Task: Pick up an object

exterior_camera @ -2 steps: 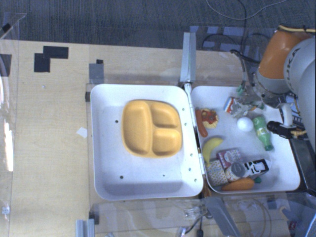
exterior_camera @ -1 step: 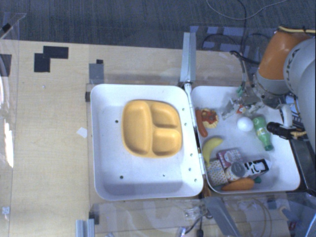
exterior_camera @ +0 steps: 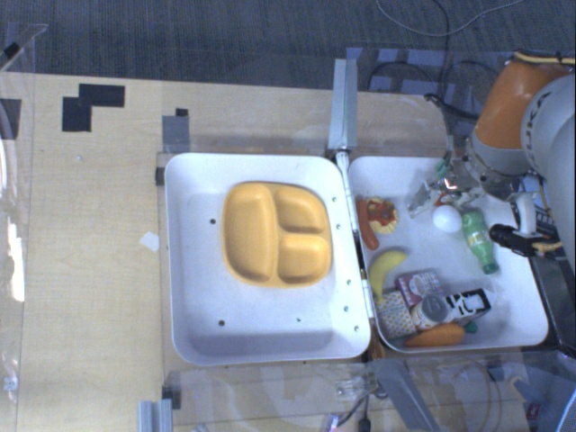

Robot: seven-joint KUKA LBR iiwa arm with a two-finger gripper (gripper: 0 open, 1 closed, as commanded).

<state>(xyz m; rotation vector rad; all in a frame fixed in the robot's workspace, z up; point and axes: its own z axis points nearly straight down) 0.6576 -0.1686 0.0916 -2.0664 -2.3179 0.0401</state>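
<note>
Bench: two white bins (exterior_camera: pixel 180 268) side by side.
Arm: reaching from right, gripper (exterior_camera: pixel 447 192) low over right bin.
Fingers (exterior_camera: pixel 423 202): apart, gripping nothing.
Egg (exterior_camera: pixel 446 219): just beneath gripper.
Bottle (exterior_camera: pixel 480 239): lying, long axis near-to-far.

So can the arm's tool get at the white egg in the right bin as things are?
Probably yes. The tool hangs just above the egg, whose top is uncovered; the green bottle lies close beside it and might get nudged.

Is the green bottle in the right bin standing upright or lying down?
Lying down. The green bottle rests on its side on the right bin floor, beside the white egg.
</note>
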